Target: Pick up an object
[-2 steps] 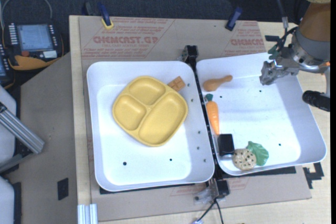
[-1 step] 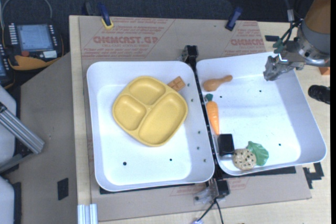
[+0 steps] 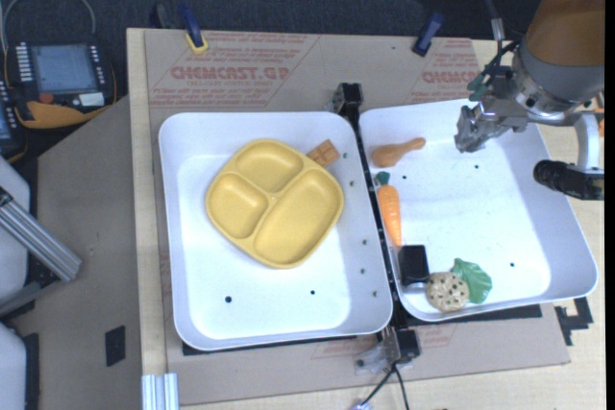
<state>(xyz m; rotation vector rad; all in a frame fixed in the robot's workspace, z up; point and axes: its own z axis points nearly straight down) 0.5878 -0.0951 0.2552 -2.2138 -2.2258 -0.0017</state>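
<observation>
Nothing lifted yet: end effector [image 3: 469, 139] hovers at the right bin's [image 3: 567, 250] twelve o'clock, grip state unreadable; carrot [image 3: 389, 214] and drumstick [image 3: 397, 151] lie untouched.

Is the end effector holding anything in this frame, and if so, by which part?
Nothing is seen held. The end effector hangs over the right bin, apart from the drumstick, the carrot and the other items lying in it.

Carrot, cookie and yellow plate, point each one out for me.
carrot [image 3: 389, 215], camera view, middle of its orange body
cookie [image 3: 443, 291], camera view, centre of its face
yellow plate [image 3: 275, 202], camera view, central divider
</observation>
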